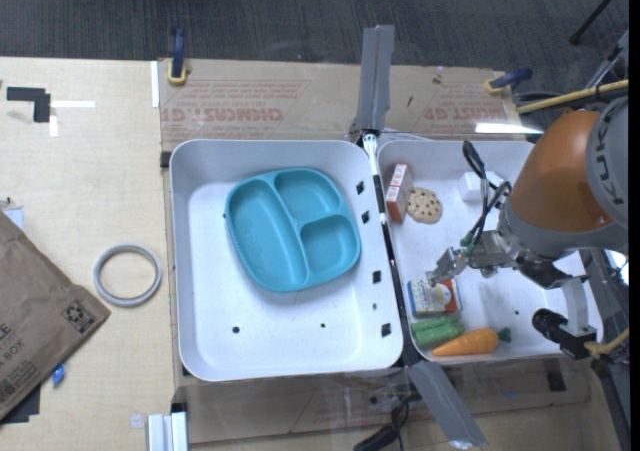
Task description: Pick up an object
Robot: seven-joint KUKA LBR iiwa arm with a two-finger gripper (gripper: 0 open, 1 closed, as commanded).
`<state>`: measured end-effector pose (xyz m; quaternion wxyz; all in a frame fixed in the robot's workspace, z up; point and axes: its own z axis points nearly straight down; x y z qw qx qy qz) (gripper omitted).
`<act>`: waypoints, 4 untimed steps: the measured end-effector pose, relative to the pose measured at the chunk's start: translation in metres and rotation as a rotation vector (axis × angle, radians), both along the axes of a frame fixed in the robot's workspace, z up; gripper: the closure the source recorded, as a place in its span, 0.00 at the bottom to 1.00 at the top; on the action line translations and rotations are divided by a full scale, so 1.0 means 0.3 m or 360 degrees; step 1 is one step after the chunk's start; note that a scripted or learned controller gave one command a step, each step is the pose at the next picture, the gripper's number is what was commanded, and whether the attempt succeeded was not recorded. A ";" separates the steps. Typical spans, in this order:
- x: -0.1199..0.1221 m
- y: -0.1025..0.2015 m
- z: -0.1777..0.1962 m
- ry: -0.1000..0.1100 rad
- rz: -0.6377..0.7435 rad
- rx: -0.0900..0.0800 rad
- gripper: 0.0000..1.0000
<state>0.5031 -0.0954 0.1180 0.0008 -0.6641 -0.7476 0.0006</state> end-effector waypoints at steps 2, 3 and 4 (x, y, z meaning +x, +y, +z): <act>-0.044 -0.011 -0.076 -0.0009 -0.0348 0.0005 0.00; -0.039 -0.015 -0.045 -0.0016 -0.0352 0.0003 1.00; -0.039 -0.015 -0.045 -0.0015 -0.0353 0.0003 0.00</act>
